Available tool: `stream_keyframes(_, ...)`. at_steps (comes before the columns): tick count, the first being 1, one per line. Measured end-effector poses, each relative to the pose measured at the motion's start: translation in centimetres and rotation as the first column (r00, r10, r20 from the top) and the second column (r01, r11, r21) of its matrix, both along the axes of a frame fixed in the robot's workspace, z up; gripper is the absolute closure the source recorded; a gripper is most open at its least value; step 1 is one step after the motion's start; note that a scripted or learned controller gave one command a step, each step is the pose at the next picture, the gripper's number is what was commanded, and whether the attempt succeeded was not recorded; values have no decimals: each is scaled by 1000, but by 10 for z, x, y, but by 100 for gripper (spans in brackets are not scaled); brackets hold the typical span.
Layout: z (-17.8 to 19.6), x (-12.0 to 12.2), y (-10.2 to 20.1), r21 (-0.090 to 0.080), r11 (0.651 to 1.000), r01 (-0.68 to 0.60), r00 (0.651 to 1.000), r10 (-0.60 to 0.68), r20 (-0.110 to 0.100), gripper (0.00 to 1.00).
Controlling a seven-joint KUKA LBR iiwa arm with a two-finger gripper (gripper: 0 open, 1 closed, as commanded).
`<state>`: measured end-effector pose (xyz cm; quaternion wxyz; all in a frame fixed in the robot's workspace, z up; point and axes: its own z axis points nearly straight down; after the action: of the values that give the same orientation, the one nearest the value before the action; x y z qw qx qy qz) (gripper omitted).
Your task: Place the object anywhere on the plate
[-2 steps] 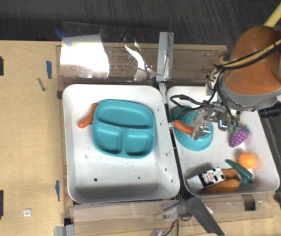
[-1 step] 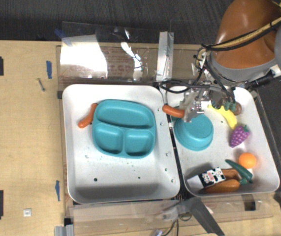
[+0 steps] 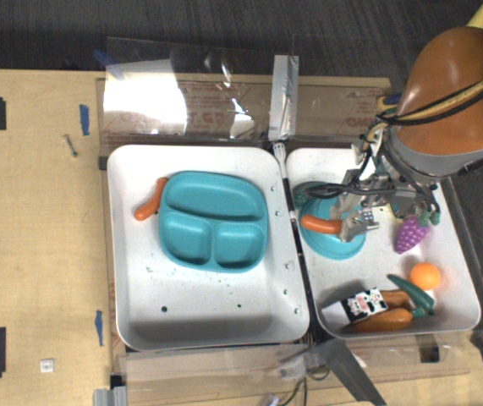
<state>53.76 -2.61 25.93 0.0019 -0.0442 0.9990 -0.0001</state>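
Note:
A small round teal plate (image 3: 336,242) lies at the left side of the right bin (image 3: 461,269). An orange sausage-shaped piece (image 3: 319,223) lies across the plate's upper part, pointing left to right. My gripper (image 3: 358,221) hangs over the plate's right part, and its tip meets the right end of the orange piece. The arm's grey wrist and orange band (image 3: 452,83) rise above it at the upper right. From this view I cannot make out whether the piece is held.
The left bin (image 3: 139,294) holds a large teal divided tray (image 3: 214,218) with a second orange sausage (image 3: 149,200) beside its left rim. In the right bin lie purple grapes (image 3: 409,233), an orange ball (image 3: 425,276), a carrot (image 3: 389,317) and a black-and-white item (image 3: 362,304).

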Motion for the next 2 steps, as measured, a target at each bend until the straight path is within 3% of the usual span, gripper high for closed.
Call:
stream_keyframes(1, -67, -35, 75, 2, 980, -197, 980, 197, -2, 100)
stream_keyframes(2, -74, 5, 120, -1, 680, -733, 680, 733, 4, 100)
